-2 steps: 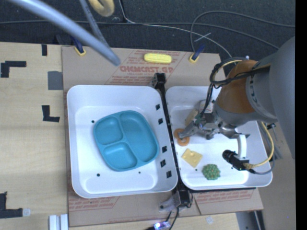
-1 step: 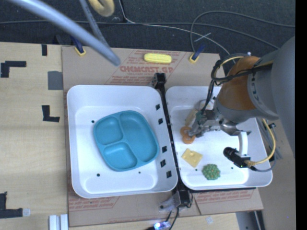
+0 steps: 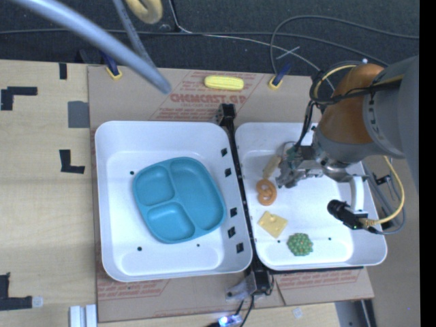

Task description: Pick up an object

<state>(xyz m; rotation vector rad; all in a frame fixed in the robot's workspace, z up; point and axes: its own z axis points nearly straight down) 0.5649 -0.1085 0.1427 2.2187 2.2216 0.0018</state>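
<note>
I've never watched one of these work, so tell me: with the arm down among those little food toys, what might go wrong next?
The gripper sits right beside the orange ring, so it could nudge the ring away instead of catching it. The yellow cheese wedge and green broccoli piece lie close by in the same right bin, and a sliding ring might bump them. The arm also hides part of that bin from the camera.

The grey arm point(image 3: 392, 107) comes in from three o'clock, its orange band point(image 3: 347, 111) bent over toward nine. The wrist dips low, and the gripper point(image 3: 289, 169) points down toward eight o'clock, its tips too blurred to read.
</note>
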